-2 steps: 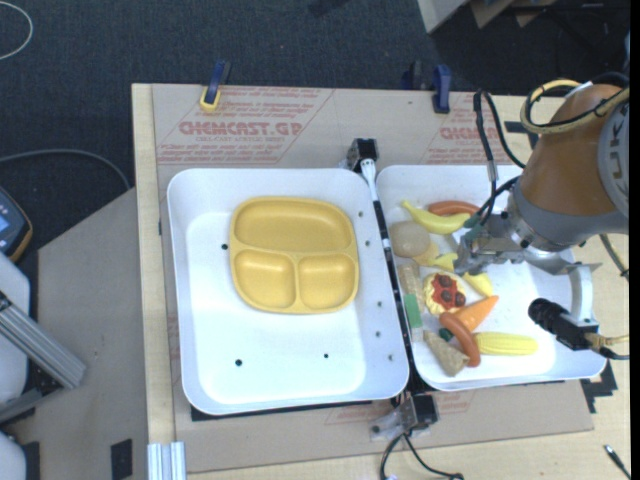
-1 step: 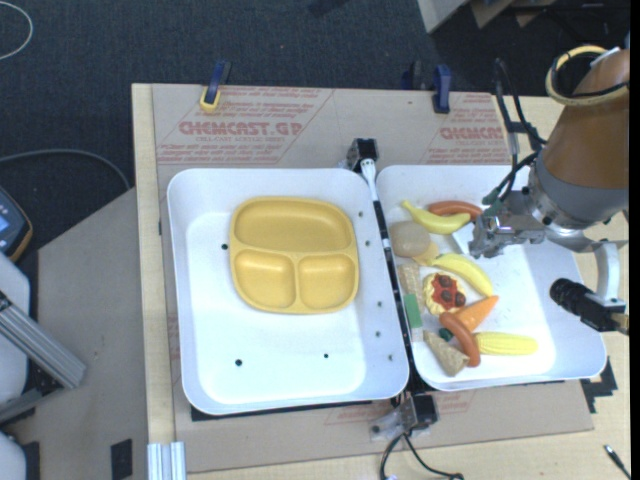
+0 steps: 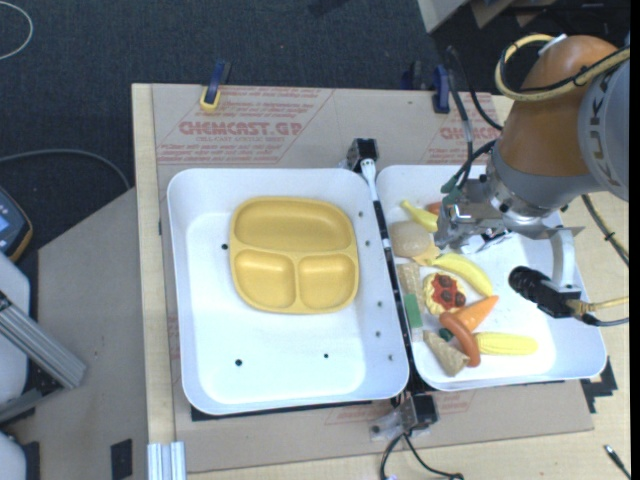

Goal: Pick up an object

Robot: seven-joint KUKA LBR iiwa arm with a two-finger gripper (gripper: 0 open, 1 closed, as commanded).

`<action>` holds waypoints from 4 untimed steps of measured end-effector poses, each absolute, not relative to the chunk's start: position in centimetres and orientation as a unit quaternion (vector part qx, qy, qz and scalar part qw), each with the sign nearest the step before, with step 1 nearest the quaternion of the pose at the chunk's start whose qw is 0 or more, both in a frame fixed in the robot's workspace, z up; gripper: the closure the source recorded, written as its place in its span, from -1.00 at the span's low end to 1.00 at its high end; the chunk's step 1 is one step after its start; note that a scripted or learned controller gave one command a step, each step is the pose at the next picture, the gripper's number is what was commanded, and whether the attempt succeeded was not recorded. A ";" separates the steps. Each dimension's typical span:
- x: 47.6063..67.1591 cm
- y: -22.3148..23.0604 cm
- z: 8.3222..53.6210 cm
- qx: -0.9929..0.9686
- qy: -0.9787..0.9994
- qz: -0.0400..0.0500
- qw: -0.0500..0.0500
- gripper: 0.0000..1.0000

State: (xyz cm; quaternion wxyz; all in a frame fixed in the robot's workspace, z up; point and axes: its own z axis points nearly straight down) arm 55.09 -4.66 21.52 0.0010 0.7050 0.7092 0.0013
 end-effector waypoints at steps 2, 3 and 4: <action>55.6 -4.4 21.6 0.708 0.707 -0.001 -0.001 1.00; 56.0 -3.5 21.6 0.707 0.708 0.000 0.001 1.00; 55.9 -4.1 21.5 0.708 0.707 0.000 0.000 1.00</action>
